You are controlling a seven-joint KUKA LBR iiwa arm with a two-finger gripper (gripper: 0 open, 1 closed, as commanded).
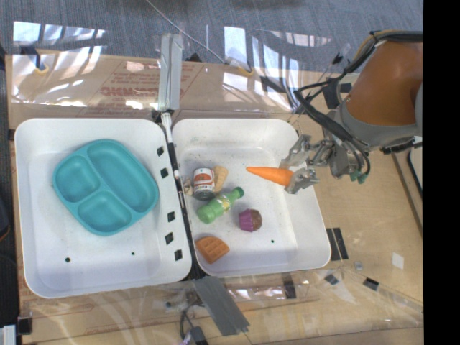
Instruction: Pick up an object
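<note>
Camera view: gripper (300,167) at the right bin (305,246), pinching a carrot (269,175).
Carrot lies level, thick end between the fingers, tip pointing toward frame centre; teal plate (105,185) in the left bin (43,264).

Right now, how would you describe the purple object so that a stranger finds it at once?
Look in the right white bin, the one beside the bin with the teal plate. Below the orange carrot and right of the green bottle lies the purple object. It is small, roundish, and the one purple thing there.
</note>
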